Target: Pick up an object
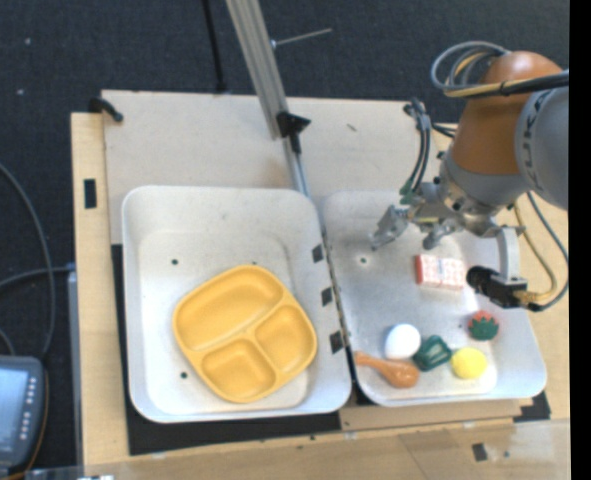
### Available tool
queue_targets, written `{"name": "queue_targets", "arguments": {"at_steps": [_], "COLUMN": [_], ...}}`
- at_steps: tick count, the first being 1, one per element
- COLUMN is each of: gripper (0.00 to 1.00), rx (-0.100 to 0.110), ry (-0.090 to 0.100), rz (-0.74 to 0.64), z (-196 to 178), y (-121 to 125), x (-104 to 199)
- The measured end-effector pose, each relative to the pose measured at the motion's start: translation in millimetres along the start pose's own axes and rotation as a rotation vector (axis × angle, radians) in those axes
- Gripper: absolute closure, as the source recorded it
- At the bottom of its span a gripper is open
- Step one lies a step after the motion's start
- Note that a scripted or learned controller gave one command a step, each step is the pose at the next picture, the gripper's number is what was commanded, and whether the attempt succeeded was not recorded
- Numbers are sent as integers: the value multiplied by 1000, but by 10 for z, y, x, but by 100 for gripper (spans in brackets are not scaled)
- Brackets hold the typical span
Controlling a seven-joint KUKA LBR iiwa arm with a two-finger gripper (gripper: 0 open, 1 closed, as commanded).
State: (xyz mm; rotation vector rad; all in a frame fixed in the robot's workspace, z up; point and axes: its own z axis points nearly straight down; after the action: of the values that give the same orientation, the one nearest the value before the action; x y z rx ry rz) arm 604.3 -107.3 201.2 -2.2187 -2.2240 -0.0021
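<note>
My gripper hangs over the back part of the right bin, its two fingers spread apart and open with nothing between them. A small pink and white box lies just in front of it and to its right, apart from the fingers. Along the bin's front lie a white ball, a dark green piece, a yellow ball, an orange spoon-shaped piece and a small red and green fruit.
The left bin holds a yellow divided plate. A slanted metal post rises behind the bins, ending near their shared back corner. Black cables hang from the wrist over the right bin's right side.
</note>
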Motion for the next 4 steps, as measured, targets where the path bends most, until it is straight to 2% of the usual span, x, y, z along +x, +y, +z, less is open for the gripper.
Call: {"name": "queue_targets", "arguments": {"at_steps": [1, 3, 4], "gripper": [0, 0, 100], "rx": [0, 4, -3], "ry": [0, -3, -1], "rz": [1, 5, 11], "z": [0, 979, 835], "y": [1, -44, -25], "x": [1, 33, 31]}}
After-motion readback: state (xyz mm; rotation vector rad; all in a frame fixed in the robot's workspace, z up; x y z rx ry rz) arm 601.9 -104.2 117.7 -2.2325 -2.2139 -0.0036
